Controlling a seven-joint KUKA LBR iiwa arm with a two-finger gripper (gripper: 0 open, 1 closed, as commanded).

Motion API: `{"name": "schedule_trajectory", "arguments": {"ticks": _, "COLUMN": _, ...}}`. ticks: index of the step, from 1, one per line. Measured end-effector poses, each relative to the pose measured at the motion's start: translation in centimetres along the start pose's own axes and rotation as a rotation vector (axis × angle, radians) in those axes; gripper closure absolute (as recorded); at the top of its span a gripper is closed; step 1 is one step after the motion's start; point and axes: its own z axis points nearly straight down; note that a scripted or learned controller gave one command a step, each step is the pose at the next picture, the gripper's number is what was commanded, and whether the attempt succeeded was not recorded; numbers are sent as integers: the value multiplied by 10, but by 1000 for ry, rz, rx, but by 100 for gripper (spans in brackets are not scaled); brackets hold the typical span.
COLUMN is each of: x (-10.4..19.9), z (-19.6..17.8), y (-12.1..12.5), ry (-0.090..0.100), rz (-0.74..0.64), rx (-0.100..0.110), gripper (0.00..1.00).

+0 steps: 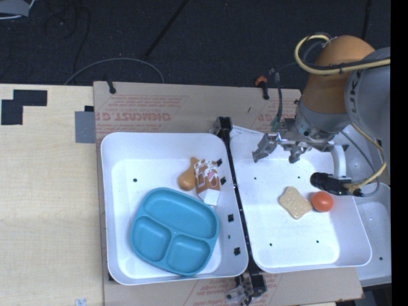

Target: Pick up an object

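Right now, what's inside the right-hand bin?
The right bin holds a tan cracker-like piece and a small orange ball beside it. The arm covers part of the bin's far right corner.

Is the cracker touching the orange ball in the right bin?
Cannot tell. In the camera view the cracker and orange ball lie side by side, edges meeting or nearly so, with no plain gap between them.

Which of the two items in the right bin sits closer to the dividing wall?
The tan cracker. It lies nearer the divider, while the orange ball rests just beyond it, toward the arm's side.
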Motion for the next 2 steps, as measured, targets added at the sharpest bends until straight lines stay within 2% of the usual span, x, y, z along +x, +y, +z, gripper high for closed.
{"name": "schedule_trajectory", "arguments": {"ticks": 1, "x": 0, "z": -8, "y": 3, "ry": -1, "rz": -1, "rx": -14, "gripper": 0}}
{"name": "schedule_trajectory", "arguments": {"ticks": 2, "x": -5, "z": 54, "y": -1, "ry": -1, "rz": 0, "rx": -7, "gripper": 0}}
